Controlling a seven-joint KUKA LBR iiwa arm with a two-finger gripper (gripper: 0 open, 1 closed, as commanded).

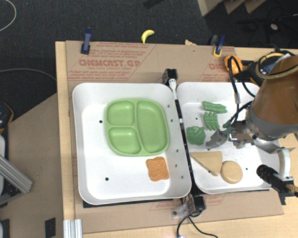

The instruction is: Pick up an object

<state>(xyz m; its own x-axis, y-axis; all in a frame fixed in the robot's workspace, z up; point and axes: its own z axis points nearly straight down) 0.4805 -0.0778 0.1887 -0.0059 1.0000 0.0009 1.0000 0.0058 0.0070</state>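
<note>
Pincer (216,139): low inside the right bin (248,90), fingers spread apart with nothing between them, tips aimed at the green leafy piece (195,135); judged to be set for a grab not yet made. Green leafy piece: likely target, lying on the right bin's floor just beside the pincer tips, close to the rim shared with the left bin (84,133); whether the tips touch it cannot be told. Ridged green piece (211,120): just beyond the leafy piece, towards the far rim, near enough to be nudged by a closing finger. Green pod-like piece (214,106): further on, towards the far rim of the right bin. Tan wedge (208,160) and round tan disc (232,172): on the near side of the leafy piece, touching or almost touching each other, apart from the pincer. Arm (280,103): grey and orange, over the right bin's outer side, hiding part of its floor. Left bin: holds a green divided plate (137,126) at centre and an orange waffle-like piece (158,168) nearer the front, both well apart from the leafy piece. Worktop (114,61): brown board under both bins, blue clamps (86,41) at its far edge.
</note>
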